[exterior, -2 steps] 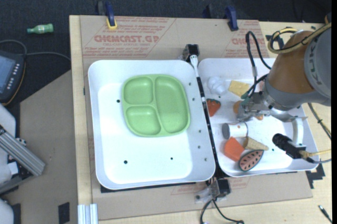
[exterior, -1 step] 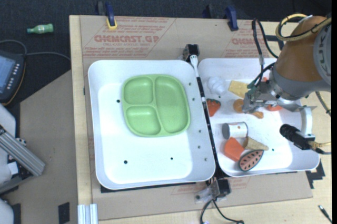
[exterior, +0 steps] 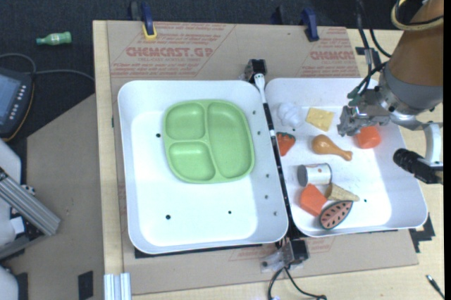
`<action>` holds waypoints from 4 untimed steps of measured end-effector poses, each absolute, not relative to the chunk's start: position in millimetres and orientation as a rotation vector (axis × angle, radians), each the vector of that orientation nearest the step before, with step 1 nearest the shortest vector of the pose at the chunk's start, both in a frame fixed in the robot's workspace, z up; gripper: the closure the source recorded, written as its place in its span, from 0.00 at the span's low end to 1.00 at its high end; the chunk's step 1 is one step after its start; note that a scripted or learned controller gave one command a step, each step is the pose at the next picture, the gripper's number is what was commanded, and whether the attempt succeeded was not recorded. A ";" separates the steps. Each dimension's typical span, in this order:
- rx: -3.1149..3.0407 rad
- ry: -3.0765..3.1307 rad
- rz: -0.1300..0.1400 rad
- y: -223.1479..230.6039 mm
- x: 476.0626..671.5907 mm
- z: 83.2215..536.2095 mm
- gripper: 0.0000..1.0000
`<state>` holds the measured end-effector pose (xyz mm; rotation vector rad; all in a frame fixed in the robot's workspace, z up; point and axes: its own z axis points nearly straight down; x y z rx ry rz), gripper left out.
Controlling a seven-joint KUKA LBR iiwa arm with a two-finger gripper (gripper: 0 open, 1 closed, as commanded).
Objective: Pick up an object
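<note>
Orange and grey, the arm (exterior: 416,59) reaches in at the right of the frame, its hand (exterior: 358,124) low over the right bin (exterior: 405,210), just beside or touching a red-orange piece (exterior: 368,138). Whether the hand is spread, pressed together or pinching that piece I cannot tell. Close by lie a cheese wedge (exterior: 320,118) and a drumstick (exterior: 330,146). The likely failure is a glancing grip: the rounded piece could squirt sideways or be nudged toward the bin wall. Further items crowd the lower middle of the bin, and the left bin (exterior: 141,207) carries a green tray (exterior: 209,140).
</note>
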<state>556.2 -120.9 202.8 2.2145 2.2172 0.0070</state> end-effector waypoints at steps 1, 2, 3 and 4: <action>2.217 2.219 0.004 -120.9 557.3 226.6 1.00; 2.222 2.226 -0.001 -92.9 523.3 231.5 1.00; 2.225 2.226 -0.004 -69.3 484.6 213.7 1.00; 2.222 2.220 0.000 -76.3 486.5 217.2 1.00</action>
